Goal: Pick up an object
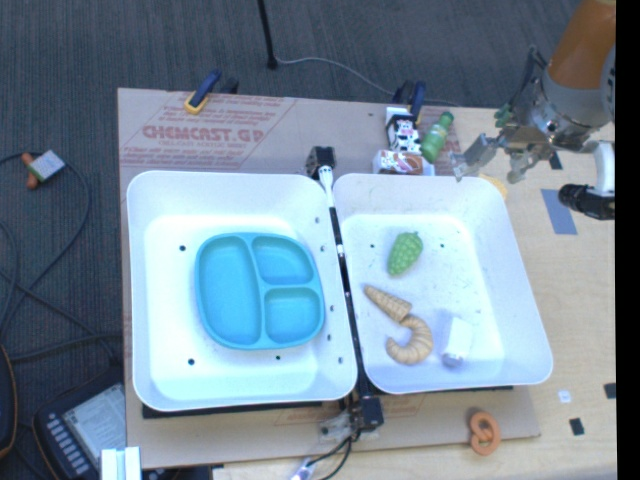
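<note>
Down at the front edge of the table [560, 298] lies a small orange ring [484, 431], outside the bins. Just behind it, the right bin [520, 268] holds four little things: a green bunch of toy grapes [404, 252], a tan cone-shaped roll [388, 302], a curled croissant [411, 343] and a small white block [457, 339]. These look like light, stiff toy food. Any of them could be the pick. The grapes sit alone in the middle, so they look easiest to grab across their narrow sides. The croissant and roll almost touch, which may get tricky.

The left bin [160, 218] holds a blue tray [260, 290] with three parts.

Red letters on the brown board [210, 133] read "CHEMCAST GP".

The tool [492, 156] hangs above the right bin's far corner, with its fingers spread apart and holding nothing.
</note>
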`<state>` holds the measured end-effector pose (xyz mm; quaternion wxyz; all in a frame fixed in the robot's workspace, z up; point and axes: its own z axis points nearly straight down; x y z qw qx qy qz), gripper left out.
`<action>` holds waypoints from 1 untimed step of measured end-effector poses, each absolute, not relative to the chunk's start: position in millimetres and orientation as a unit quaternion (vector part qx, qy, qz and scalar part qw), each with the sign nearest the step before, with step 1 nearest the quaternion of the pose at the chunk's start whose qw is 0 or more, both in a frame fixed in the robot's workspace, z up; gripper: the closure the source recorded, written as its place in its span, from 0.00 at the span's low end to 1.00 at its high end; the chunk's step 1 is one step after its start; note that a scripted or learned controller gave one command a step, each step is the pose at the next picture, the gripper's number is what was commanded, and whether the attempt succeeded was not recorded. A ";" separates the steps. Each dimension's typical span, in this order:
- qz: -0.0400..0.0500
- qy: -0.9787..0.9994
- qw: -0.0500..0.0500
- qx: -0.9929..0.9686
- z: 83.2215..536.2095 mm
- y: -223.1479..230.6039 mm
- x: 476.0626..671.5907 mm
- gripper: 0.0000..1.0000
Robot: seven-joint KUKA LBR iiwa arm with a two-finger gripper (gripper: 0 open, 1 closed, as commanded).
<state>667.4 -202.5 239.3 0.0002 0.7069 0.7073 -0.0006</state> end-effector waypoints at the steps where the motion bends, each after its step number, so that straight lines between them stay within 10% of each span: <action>1: -0.001 0.708 -0.008 0.706 97.6 -207.8 666.9 0.00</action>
